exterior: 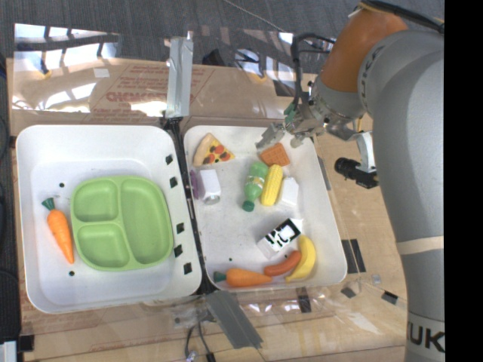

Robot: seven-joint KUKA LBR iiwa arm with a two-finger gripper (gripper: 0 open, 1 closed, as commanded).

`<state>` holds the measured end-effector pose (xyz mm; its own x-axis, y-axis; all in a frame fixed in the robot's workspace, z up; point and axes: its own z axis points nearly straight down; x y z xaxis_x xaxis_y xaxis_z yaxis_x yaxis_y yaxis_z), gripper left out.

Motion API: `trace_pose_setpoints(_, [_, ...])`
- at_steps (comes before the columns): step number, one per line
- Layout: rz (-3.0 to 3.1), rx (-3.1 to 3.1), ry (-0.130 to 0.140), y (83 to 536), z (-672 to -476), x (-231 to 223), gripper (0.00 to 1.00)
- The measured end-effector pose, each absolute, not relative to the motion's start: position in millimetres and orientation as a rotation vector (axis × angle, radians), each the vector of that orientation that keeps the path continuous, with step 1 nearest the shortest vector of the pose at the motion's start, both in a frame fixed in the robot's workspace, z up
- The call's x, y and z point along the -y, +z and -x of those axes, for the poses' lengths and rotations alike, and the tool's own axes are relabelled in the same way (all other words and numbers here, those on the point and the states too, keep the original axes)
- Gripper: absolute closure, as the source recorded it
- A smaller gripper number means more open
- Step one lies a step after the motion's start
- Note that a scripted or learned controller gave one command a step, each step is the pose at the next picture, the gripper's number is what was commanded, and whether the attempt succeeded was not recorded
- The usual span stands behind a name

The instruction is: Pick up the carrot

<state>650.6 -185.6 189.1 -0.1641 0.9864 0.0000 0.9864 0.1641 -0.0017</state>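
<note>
Nearest the camera, a carrot lies at the near edge of the right bin; another carrot sits far left in the left bin. End effector hovers at the right bin's far rim, grip state unreadable, nothing seen in it. Pickup not yet begun.

You're only getting part of the big grey arm with the orange band, since the right and bottom edges are cutting it off. The two-finger gripper is too blurry to read. The orange carrot with a green top in the right bin's front is partly tucking under the red sausage-shaped toy. The black-and-white box is showing markings too small to make out.
</note>
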Motion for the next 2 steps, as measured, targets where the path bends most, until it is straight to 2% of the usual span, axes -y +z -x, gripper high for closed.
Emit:
trace_pose_setpoints(1, [2.531, 1.863, 0.0, 260.7, -594.3, 203.5, 0.0])
trace_pose_setpoints(2, [2.509, 1.882, 0.008, 213.7, -567.0, 197.4, 0.0])
